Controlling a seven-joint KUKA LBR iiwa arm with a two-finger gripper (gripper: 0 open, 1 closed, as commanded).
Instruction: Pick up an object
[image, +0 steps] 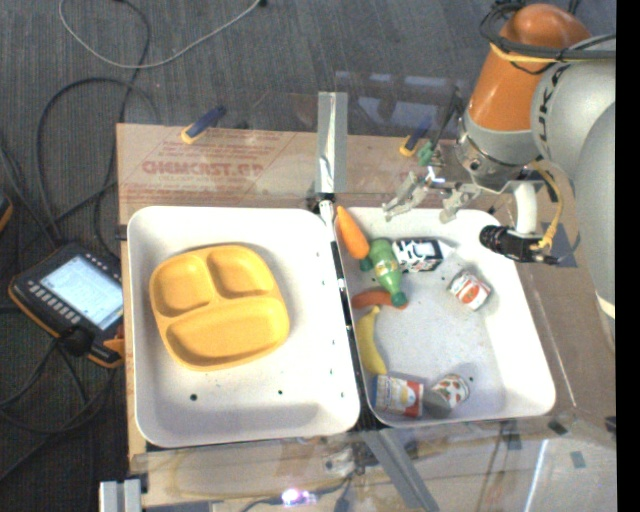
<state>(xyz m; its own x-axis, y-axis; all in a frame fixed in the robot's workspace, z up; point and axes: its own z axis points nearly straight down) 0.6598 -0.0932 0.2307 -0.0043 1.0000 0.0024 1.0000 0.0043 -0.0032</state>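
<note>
The gripper (432, 196) hangs with fingers spread and nothing between them, above the right bin's (520, 330) twelve o'clock rim. The carrot (351, 234), green bottle (385, 268) and black-and-white carton (419, 253) cluster at its seven o'clock, likely the nearest picks. The yellow tray (220, 303) fills the left bin (150, 400), at nine o'clock.

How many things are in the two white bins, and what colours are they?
Yellow: 2, tray, banana
Orange: 1, carrot
Green: 1, bottle
Red: 1, sausage
Black and white: 1, carton
Red and white: 3, cans
Total: 9
</note>
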